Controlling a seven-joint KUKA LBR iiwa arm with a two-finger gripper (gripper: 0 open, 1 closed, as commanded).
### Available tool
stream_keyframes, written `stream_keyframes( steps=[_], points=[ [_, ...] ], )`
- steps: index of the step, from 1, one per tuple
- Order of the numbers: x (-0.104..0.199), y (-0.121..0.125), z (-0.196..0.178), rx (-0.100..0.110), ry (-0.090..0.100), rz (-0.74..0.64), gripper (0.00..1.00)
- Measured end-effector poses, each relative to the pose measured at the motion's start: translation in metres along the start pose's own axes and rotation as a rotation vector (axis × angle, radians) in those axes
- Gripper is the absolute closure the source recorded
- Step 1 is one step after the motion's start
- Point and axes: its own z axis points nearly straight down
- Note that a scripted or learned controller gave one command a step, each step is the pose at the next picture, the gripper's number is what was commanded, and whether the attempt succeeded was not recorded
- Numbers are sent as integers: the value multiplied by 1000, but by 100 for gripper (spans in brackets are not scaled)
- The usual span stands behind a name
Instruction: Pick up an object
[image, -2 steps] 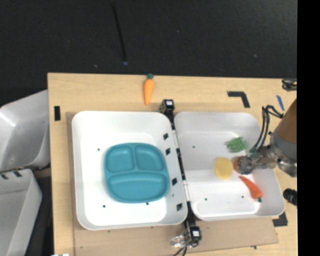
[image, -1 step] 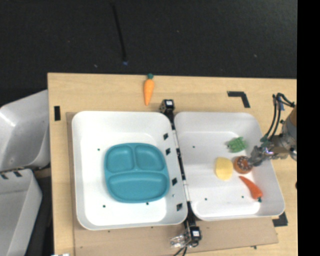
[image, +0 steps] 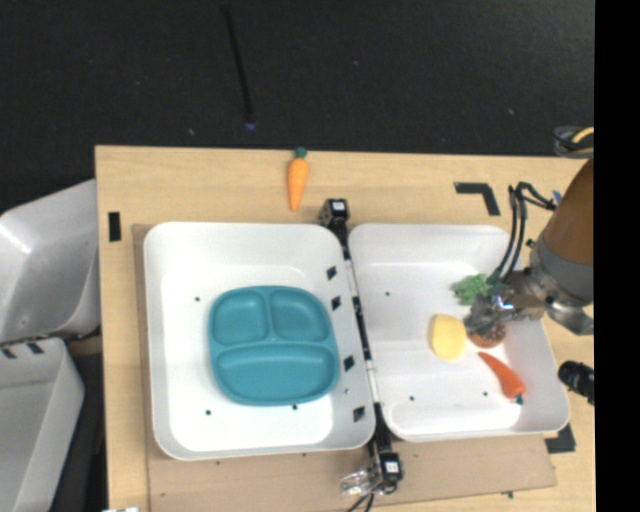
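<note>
While claw (image: 487, 322) hovers, smooth rounded yellow lemon (image: 449, 337) lies beside it.

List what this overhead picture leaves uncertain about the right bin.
- Gripper: too small and blurred in the camera view to read its state.
- Green item: partly covered by the gripper; identity unclear.
- Arm: cut off by the right edge.

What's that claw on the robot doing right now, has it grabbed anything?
Gripper: low in the right bin, between the green toy and the yellow object. Whether it is open, closed or holding something cannot be told.
</note>
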Motion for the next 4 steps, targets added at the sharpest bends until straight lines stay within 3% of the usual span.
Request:
stream_keyframes(
  steps=[2, 4],
  points=[
    [110, 5, -13, 0, 0, 0, 100],
    [203, 22, 6, 2, -1, 1, 100]
  ],
)
